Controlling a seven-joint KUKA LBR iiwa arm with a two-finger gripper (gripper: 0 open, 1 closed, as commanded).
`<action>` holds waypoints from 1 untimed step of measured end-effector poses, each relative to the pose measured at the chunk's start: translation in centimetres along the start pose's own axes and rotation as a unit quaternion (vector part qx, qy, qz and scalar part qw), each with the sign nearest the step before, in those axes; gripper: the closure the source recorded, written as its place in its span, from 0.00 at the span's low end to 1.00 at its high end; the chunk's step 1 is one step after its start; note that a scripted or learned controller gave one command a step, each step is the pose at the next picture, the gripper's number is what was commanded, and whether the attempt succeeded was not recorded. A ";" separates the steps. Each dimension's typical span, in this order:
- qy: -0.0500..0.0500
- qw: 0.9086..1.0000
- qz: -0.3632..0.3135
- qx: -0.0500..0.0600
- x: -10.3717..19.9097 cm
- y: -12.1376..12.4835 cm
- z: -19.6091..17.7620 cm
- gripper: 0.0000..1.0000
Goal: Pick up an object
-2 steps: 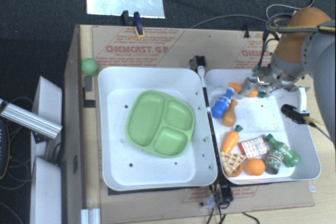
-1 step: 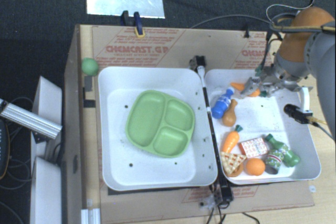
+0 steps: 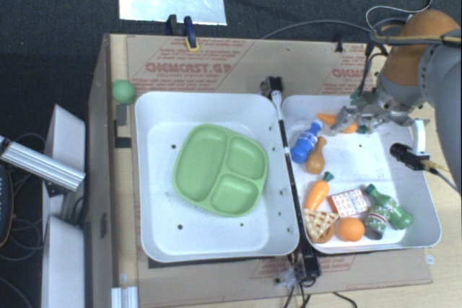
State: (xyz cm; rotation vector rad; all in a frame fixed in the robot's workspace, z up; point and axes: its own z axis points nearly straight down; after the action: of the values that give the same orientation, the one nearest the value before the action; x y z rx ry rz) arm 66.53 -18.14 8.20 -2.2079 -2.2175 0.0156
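Observation:
My gripper (image 3: 359, 118) hangs low over the far end of the right bin (image 3: 426, 216), reaching in from the right. Directly at it lies a small orange piece (image 3: 332, 119), partly hidden by the gripper; whether it is held cannot be seen. Left of that lie a blue bottle (image 3: 306, 143) and a tan drumstick (image 3: 316, 158). Toward the near end are a carrot (image 3: 317, 193), a pizza slice (image 3: 320, 223), an orange (image 3: 350, 229), a red and white box (image 3: 349, 201), a green bottle (image 3: 388, 204) and a dark round toy (image 3: 375, 223).
The left bin (image 3: 155, 155) holds a green divided plate (image 3: 221, 169). A green ball (image 3: 123, 91) sits on the bench outside the left bin's far left corner. A black divider (image 3: 285, 155) runs between the bins.

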 end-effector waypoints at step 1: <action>0.000 1.000 0.000 0.000 0.1 0.0 0.0 0.00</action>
State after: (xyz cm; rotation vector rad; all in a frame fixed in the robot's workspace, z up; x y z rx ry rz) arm 66.52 -18.03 8.21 -2.2088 -2.2176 0.0162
